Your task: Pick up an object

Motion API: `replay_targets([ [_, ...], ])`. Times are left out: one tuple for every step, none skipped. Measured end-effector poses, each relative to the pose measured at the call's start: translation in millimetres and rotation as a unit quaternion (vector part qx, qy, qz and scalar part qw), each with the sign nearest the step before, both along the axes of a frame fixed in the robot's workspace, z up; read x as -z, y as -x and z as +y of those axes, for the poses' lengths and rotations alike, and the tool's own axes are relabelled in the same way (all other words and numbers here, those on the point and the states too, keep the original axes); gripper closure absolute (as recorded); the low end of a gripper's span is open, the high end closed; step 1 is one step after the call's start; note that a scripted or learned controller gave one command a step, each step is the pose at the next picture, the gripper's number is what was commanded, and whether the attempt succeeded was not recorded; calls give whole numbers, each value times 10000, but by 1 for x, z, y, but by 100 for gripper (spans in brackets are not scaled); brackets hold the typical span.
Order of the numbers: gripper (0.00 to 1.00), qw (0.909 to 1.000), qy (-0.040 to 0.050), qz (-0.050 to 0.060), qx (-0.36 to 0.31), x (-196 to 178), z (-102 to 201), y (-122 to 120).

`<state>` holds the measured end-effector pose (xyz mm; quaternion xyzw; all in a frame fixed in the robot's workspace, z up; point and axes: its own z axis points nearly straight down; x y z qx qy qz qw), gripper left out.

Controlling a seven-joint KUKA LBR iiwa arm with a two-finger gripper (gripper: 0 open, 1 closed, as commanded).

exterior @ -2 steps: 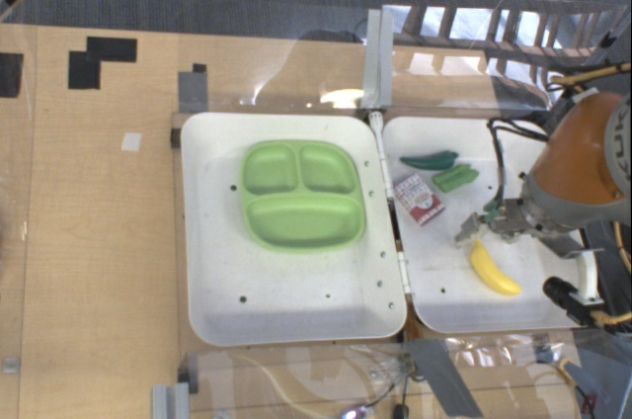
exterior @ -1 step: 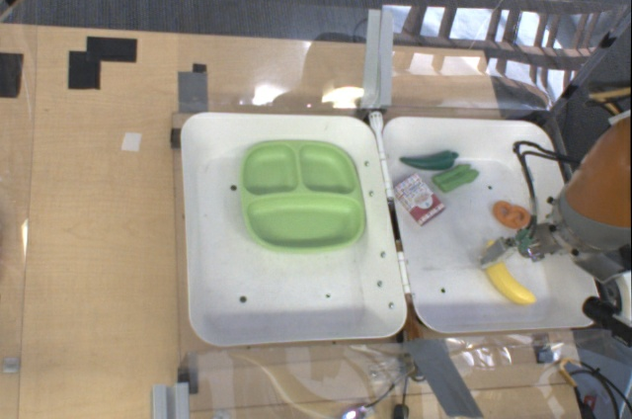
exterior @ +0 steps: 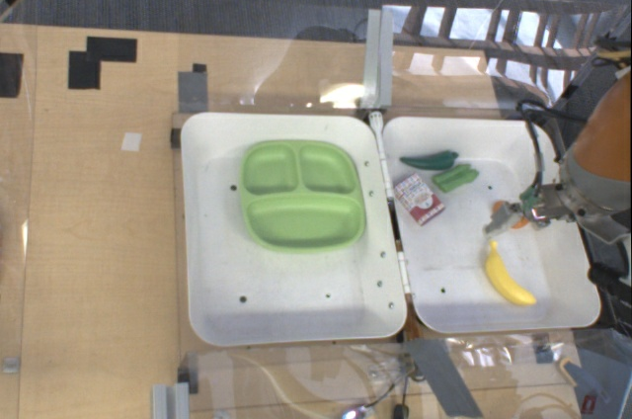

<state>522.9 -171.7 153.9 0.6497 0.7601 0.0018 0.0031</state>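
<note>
The right bin point(exterior: 553, 308) holds a yellow banana point(exterior: 507, 277) near its front, a small red and white box point(exterior: 419, 199) at its left side, and a dark green pepper point(exterior: 430, 160) with a lighter green piece point(exterior: 454, 177) beside it at the back. My gripper point(exterior: 506, 216) reaches in from the right and hovers low over the bin's middle right, just above the banana's upper end. A small orange bit point(exterior: 520, 223) shows at the gripper's tip; I cannot make out what it is.
The left bin point(exterior: 217, 289) carries a green divided plate point(exterior: 301, 194) in its middle. A raised divider point(exterior: 387, 209) separates the two bins. The arm's orange-banded wrist point(exterior: 600, 155) hangs over the right bin's right edge.
</note>
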Motion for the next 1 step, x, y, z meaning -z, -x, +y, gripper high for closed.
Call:
replay_targets([
  [0,9998,10,-39,-180,61,-6,31],
])
